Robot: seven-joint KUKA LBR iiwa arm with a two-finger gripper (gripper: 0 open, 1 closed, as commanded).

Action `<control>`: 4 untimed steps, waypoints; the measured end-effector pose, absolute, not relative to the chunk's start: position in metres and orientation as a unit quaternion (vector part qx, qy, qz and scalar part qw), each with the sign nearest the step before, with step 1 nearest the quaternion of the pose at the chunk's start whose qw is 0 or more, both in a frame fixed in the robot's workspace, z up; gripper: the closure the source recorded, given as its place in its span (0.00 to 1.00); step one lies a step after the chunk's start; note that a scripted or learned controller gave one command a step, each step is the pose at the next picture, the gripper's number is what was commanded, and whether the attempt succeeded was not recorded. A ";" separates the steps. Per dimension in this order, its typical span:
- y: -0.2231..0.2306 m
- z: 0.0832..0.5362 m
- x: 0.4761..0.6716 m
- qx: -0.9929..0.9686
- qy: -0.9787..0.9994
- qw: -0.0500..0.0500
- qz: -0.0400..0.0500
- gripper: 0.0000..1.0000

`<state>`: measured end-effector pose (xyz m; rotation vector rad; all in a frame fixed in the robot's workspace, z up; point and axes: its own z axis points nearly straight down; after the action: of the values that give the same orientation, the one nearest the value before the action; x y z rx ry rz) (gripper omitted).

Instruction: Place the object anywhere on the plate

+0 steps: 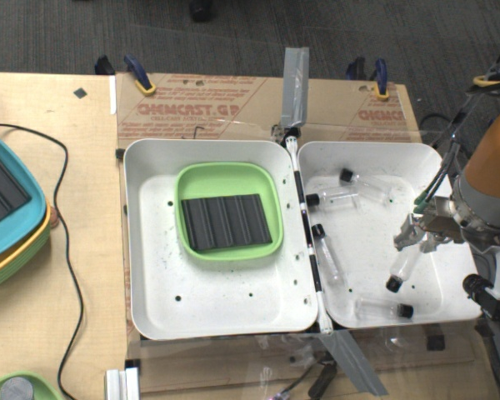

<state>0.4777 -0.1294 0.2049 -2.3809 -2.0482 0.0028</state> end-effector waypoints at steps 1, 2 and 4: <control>-0.129 0.205 0.478 -0.758 -0.652 0.001 0.001 0.00; -0.139 0.218 0.477 -0.857 -0.516 0.001 0.002 0.00; -0.209 0.265 0.480 -0.967 -0.254 0.000 0.003 0.00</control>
<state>0.4801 -0.2093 0.2645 -3.0379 -0.7970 0.0095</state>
